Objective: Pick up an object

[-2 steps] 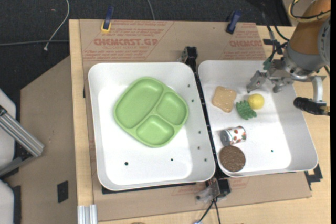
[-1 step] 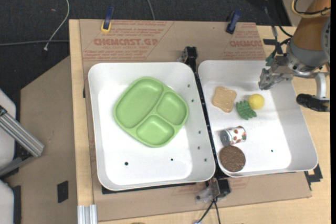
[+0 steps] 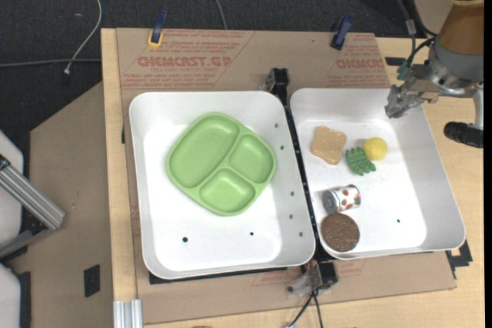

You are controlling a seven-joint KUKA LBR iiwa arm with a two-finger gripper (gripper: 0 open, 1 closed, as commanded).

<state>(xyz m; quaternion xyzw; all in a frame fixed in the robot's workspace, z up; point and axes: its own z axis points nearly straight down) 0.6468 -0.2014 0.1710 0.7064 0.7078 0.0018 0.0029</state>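
With the tool (image 3: pixel 401 100) poised at the right bin's (image 3: pixel 430 188) far edge, its opening impossible to tell, descent is best centred over the well-separated yellow ball (image 3: pixel 375 147).

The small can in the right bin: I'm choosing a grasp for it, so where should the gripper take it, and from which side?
The small can lies on its side, so come straight down and pinch across its round body at mid-length. The brown disc sits close below it, so probably keep the fingers clear of that side.

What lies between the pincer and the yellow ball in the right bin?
In the camera view, only bare white bin floor lies between the pincer and the yellow ball.
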